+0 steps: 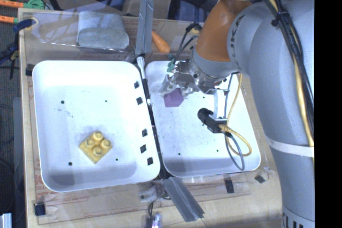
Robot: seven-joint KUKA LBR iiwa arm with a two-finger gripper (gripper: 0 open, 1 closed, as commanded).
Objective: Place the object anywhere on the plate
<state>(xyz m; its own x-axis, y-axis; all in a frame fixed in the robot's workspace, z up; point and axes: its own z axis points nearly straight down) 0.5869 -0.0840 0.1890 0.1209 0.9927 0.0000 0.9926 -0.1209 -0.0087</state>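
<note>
Hand (176,88): in right bin (243,160), clamped on purple block (172,99).
Left bin (48,115): yellow studded plate (96,146).
Writing: none legible.

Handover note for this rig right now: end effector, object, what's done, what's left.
End effector: over the upper left of the right bin, with a purple block at its tip; whether it is gripped cannot be told.
Yellow studded brick: lying loose in the lower middle of the left bin.
Done: nothing placed.
Left: confirm the grasp on the purple block, then carry it to the plate and release.
</note>
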